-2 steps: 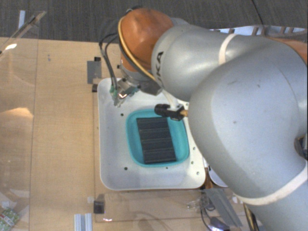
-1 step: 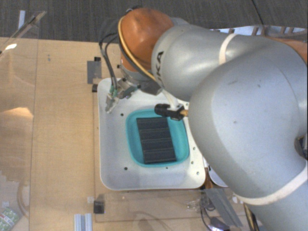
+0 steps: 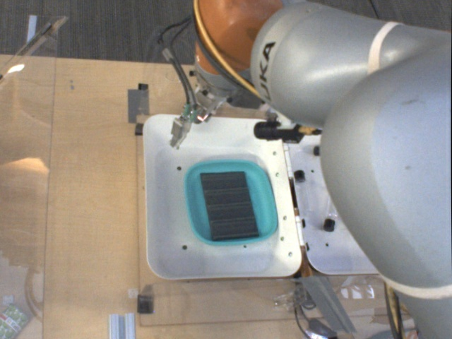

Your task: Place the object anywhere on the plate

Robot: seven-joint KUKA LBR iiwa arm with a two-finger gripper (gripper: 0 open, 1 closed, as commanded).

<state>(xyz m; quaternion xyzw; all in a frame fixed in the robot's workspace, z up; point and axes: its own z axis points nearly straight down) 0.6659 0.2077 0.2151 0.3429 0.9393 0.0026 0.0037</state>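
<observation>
A teal square plate [image 3: 229, 202] with rounded corners sits in the middle of the left white bin [image 3: 164, 246], a little below the centre of the frame. On the plate lies a dark grey ribbed rectangular block [image 3: 227, 205], flat, its long side running from top to bottom of the frame and tilted slightly, fully inside the plate's rim. The jaws [image 3: 179, 134] hang over the upper left corner of the same bin, up and to the left of the plate, well apart from the block and touching nothing that can be seen; whether they stand apart or together cannot be told from this angle, since the tip is small and seen edge-on. The grey arm [image 3: 367, 126] with its orange band [image 3: 233, 13] fills the upper right of the frame and covers most of the right bin [image 3: 332, 253]. The wooden bench [image 3: 78, 189] spreads to the left, with a clear sheet lying over it.
</observation>
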